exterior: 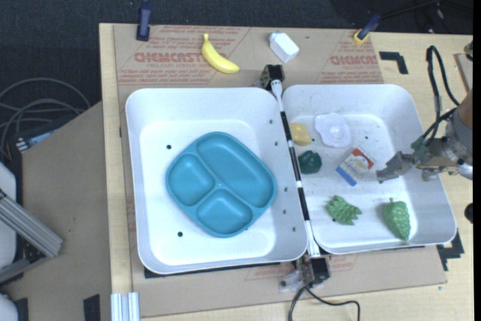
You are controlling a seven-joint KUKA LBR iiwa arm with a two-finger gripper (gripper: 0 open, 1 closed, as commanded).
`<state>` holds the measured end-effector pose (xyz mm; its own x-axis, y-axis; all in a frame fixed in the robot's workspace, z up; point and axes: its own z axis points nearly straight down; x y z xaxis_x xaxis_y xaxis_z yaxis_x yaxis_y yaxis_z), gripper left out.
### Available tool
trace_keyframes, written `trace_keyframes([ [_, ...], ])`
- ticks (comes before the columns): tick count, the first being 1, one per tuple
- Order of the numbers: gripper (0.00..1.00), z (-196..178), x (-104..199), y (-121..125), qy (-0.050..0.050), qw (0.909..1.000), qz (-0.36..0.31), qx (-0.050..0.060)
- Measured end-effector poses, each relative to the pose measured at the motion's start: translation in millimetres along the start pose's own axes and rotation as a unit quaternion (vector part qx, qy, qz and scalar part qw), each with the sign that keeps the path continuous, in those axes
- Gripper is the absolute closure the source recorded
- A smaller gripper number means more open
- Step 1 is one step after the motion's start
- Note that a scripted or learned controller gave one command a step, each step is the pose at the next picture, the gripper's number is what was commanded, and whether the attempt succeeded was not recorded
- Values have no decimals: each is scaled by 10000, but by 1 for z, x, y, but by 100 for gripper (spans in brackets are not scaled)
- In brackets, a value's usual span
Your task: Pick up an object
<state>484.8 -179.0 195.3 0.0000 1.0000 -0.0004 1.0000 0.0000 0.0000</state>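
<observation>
right bin (421, 116) rim (gripper (394, 165) inside)

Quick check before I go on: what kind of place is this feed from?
Most likely a robotics lab test bench, not a kitchen: two shallow white plastic bins clipped side by side on a printed cardboard sheet, small toy items such as a yellow plastic banana, and loose cables on dark carpet.

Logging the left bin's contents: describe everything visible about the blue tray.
The blue tray is a rounded, glossy, plastic-looking dish in light blue, split by raised ridges into three compartments: one large, two smaller. It lies flat and right side up, turned at a slant, near the middle of the left bin, resting on its floor. It touches nothing else.
</observation>
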Motion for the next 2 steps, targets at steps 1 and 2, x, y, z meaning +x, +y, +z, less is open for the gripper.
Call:
trace_keyframes([
  [1,0,75,-37,-6,5,10000,5,10],
  [2,0,-2,59,-5,6,10000,-14,-10],
])
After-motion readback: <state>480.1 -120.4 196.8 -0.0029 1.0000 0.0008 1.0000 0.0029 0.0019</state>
